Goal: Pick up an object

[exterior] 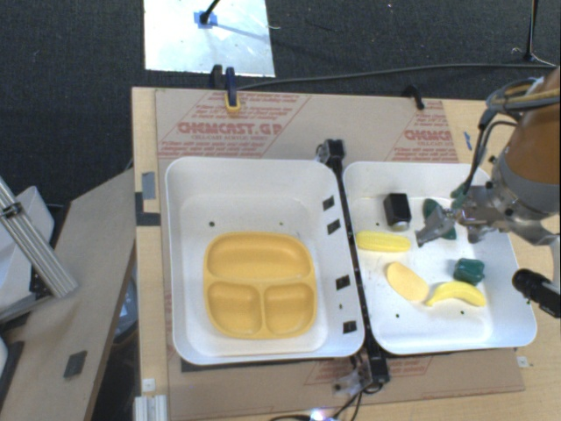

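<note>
Your tool (pixel 436 229) hangs over the right bin (pixel 517 323), at about one o'clock of that bin's middle, with its grey fingers spread apart and nothing between them. A dark green piece (pixel 432 209) sits just beside the fingers, partly hidden by them, so you cannot tell its shape.

Judging from this, the likeliest miss is a close on air: the green piece lies half under the tool, and a slight offset would push it aside instead of trapping it. The black block (pixel 397 210) at nine o'clock of the tool and the yellow bar (pixel 382 242) at eight o'clock are near enough to be nudged on the way down. The banana (pixel 457 295) and the yellow oval (pixel 407 281), touching at five to six o'clock of the bin, could roll away or come up together. A green cube (pixel 469 270) lies just above the banana.

The left bin (pixel 184 191) holds a yellow divided tray (pixel 259 282). Both bins rest on a surface (pixel 263 121) of printed board, with dark carpet (pixel 70 60) behind and a pale sheet (pixel 206 24) at twelve o'clock.
</note>
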You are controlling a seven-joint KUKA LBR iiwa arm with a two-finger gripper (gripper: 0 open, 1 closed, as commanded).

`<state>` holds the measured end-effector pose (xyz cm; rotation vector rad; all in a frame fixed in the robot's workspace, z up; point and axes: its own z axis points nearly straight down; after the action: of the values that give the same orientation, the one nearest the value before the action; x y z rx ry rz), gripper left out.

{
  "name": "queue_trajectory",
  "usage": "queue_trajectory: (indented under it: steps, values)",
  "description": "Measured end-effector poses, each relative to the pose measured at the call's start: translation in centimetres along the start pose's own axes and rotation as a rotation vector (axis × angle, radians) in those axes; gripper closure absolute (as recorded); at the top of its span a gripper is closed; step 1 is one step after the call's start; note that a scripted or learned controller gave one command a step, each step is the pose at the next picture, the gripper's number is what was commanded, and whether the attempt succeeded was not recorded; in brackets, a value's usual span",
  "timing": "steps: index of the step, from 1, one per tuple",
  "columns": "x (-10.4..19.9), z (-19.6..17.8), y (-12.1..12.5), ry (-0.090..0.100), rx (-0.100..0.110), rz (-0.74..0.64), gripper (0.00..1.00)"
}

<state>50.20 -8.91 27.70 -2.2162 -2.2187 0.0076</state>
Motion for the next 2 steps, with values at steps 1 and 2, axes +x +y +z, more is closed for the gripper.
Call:
queue_trajectory:
  steps: [1,2]
  values:
    - [0.0,-0.5,0.2,-0.001,-0.01,-0.002,0.0]
    - [-0.5,5.7,0.1,0.0,-0.003,0.0,0.0]
